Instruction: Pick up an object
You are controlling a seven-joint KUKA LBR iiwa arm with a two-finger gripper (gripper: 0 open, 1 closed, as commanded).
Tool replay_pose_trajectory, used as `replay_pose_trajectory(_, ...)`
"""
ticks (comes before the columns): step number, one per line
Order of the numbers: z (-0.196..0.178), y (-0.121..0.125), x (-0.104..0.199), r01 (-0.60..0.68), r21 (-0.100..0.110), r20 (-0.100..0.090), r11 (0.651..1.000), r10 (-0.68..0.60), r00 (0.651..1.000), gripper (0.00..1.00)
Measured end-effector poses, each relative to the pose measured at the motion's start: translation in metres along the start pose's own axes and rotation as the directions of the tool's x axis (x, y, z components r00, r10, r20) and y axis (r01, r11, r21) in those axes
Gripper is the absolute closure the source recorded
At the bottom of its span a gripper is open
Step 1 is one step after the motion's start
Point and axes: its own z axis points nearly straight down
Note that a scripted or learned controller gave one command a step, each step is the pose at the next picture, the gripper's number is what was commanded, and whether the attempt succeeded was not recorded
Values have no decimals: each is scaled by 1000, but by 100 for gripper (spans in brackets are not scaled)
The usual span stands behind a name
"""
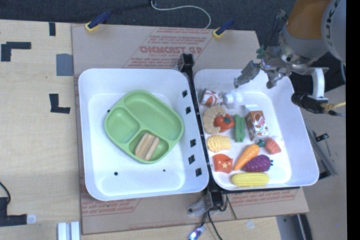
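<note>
where toys fill right bin (pixel 298 137), green plate (pixel 144 125) sits left.

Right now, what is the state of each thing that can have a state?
gripper: open, holding nothing, above the far edge of the right bin
green plate: lying flat in the left bin, a tan piece in one compartment
corn: lying on its side in the right bin
carrot: lying at a slant beside the purple grapes
</note>
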Motion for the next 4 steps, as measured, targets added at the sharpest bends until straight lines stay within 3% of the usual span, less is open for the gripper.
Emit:
replay_pose_trajectory(1, 103, -41, -12, -1, -14, 4, 1000, 1, 1000, 0)
replay_pose_trajectory(2, 144, -57, -90, -6, -6, 3, 1000, 6, 1000, 0)
replay_pose_trajectory(3, 54, -138, -16, 2, 3, -4, 1000, -2, 1000, 0)
replay_pose_trajectory(4, 49, -135, -19, 0, 2, -2, 1000, 0, 1000, 100)
